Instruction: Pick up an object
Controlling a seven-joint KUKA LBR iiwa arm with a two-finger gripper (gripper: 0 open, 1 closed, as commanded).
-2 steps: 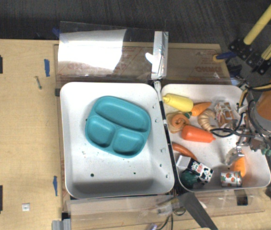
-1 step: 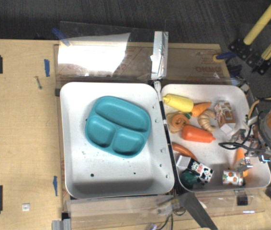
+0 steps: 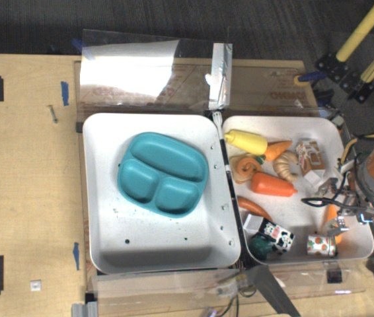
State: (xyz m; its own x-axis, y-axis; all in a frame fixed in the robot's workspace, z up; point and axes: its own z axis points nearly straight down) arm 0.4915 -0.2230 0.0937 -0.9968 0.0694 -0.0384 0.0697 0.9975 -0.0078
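Note:
The right bin (image 3: 319, 123) holds several toy foods. A yellow bottle (image 3: 245, 140) lies at its upper left, with a small carrot (image 3: 277, 150), a tan ring (image 3: 244, 168) and a croissant-like piece (image 3: 285, 169) below it. An orange pepper (image 3: 272, 185) lies mid-bin, and a red chili (image 3: 253, 207) near the left wall. At the front are a black-and-white cow toy (image 3: 277, 235), a dark green item (image 3: 261, 246) and a small printed can (image 3: 320, 245). My gripper (image 3: 337, 207) hangs low over the bin's right side, above a small orange piece (image 3: 332, 214). Cables and metal parts hide its tip.
The left bin (image 3: 101, 230) carries a teal divided plate (image 3: 162, 173). A brown wrapped snack (image 3: 311, 155) lies at the right bin's upper right. A clear sheet and a metal strip (image 3: 219, 74) stand behind the bins. Yellow poles (image 3: 365, 22) rise at the top right.

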